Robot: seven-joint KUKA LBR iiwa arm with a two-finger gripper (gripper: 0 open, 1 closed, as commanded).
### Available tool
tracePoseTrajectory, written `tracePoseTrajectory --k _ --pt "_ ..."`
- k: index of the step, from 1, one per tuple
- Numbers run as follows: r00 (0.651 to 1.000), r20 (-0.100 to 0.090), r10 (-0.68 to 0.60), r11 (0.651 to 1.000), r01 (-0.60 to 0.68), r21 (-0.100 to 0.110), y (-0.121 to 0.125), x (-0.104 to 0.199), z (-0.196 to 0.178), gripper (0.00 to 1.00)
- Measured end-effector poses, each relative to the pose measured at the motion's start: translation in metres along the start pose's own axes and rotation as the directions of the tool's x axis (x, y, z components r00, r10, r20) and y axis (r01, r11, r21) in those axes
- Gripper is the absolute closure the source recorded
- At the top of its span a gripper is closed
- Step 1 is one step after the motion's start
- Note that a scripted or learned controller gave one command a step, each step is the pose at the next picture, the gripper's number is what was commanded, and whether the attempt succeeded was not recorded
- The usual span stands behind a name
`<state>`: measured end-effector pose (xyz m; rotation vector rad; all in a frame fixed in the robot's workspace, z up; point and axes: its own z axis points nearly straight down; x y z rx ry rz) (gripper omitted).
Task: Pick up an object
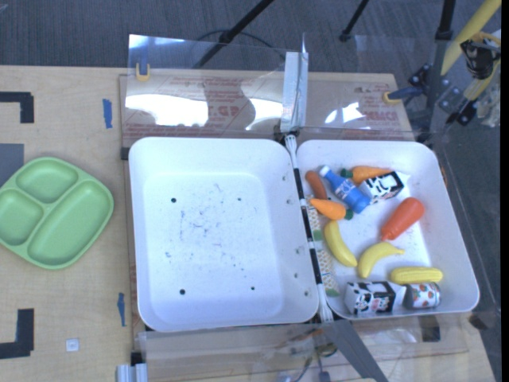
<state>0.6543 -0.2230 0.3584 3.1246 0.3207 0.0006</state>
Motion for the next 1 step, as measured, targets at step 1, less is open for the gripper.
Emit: tracePoseTrajectory --k 1 --pt "1.0 0.0 -0.005 1.0 0.005 -0.002 -0.0015 0.0013 -0.0102 1.0"
